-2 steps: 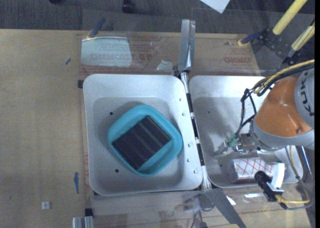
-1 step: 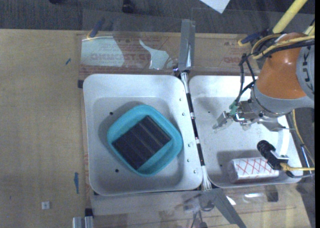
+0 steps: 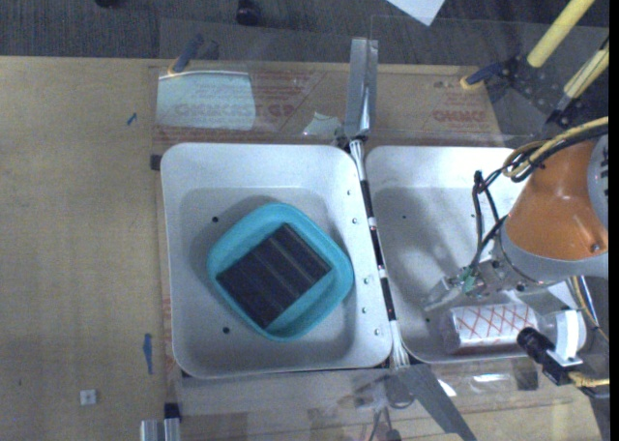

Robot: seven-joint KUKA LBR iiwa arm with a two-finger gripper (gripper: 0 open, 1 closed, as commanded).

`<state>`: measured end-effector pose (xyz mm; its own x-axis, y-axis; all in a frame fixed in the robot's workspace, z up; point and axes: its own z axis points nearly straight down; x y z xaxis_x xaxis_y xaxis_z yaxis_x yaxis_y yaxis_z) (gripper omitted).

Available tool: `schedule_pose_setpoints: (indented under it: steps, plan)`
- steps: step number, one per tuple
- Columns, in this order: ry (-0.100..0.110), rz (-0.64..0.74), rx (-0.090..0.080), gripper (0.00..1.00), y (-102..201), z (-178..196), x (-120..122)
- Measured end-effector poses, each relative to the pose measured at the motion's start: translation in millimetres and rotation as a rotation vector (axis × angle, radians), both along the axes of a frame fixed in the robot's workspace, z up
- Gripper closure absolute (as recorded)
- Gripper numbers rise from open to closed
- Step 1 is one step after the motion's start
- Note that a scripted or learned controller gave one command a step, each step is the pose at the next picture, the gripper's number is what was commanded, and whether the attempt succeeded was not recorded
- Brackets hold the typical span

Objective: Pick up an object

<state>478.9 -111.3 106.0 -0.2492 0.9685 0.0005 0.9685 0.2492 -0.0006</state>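
A teal square dish point(image 3: 334, 270) lies tilted in the left bin point(image 3: 193, 178), with a dark ribbed pad point(image 3: 274, 273) inside it. In the right bin point(image 3: 416, 188), a white box with a red criss-cross pattern point(image 3: 491, 325) lies near the front wall. My gripper point(image 3: 466, 286) is low over the right bin, just above and behind that box. The grey wrist and orange band point(image 3: 556, 212) cover the gripper's tip from above, so I cannot make out whether it touches the box.
A metal divider point(image 3: 361, 81) stands behind the seam between the bins. Cables point(image 3: 488, 188) loop off the arm over the right bin. Yellow rods point(image 3: 571, 9) cross the top right corner. The bench point(image 3: 77, 236) lies left of the bins.
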Motion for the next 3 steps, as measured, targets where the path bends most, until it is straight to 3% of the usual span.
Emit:
schedule_pose_setpoints:
  steps: [1,2,3]
  plan:
    - [0.0,0.001,0.0,0.0,-0.1,0.1,0.1]
    - [-0.002,-0.257,-0.001,0.0,-98.6,3.4,6.0]
    - [-0.008,-0.021,-0.003,0.0,-82.2,-18.3,76.3]
